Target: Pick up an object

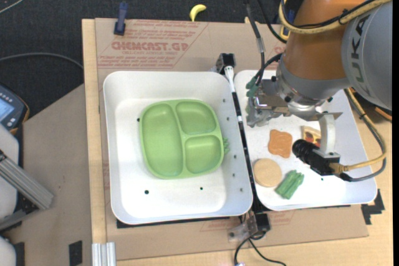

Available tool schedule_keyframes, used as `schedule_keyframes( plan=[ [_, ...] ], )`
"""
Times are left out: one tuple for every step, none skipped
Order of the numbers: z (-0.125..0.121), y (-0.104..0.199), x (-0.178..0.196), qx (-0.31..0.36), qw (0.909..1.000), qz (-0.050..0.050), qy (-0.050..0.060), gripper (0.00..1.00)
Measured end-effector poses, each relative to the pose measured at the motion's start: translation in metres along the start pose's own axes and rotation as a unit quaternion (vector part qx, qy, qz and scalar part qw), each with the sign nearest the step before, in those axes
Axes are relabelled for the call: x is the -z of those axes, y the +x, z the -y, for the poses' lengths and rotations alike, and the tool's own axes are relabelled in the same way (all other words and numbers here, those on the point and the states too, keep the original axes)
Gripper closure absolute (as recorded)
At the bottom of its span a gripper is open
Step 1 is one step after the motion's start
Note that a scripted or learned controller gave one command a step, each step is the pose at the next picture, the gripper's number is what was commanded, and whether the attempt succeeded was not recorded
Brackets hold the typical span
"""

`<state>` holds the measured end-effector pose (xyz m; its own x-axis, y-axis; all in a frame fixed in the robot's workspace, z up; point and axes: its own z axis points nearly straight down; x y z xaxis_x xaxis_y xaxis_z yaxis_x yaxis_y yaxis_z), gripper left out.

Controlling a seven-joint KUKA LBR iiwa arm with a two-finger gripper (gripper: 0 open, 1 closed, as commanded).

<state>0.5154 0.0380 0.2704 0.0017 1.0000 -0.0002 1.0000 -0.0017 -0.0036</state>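
Objects for picking lie in the right-hand shallow white bin point(355, 193), so a left-to-right sweep reaches them last. First comes the left-hand shallow white bin point(118, 134), which holds a pale green, three-compartment plastic plate point(182, 138) lying flat near its middle. Past the divider, near the right bin's front edge, sits a round tan biscuit-like disc point(267, 172); just beside it lies a small green ridged block point(290, 184), its long axis running diagonally, upper end toward the right. Above the disc rests an orange wavy-edged flat piece point(280, 143), roughly upright in the view — no strong long axis.

The pincer point(265, 110) hangs at the end of the grey-and-orange arm over the right bin's upper left, above the orange piece and apart from it; whether it stands apart or together I cannot tell.

To do this step well, I judge it should centre over one item — the orange piece is nearest — and close across its narrow width, descending straight to avoid nudging the neighbours.
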Motion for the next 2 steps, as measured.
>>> schedule_keyframes(
  plan=[
    [0.023, 0.117, -0.007, 0.007, 1.0, -0.002, 0.0, 1.0],
    [0.036, 0.113, 0.127, 0.003, 0.9999, -0.003, -0.009, 1.0]
  ],
)
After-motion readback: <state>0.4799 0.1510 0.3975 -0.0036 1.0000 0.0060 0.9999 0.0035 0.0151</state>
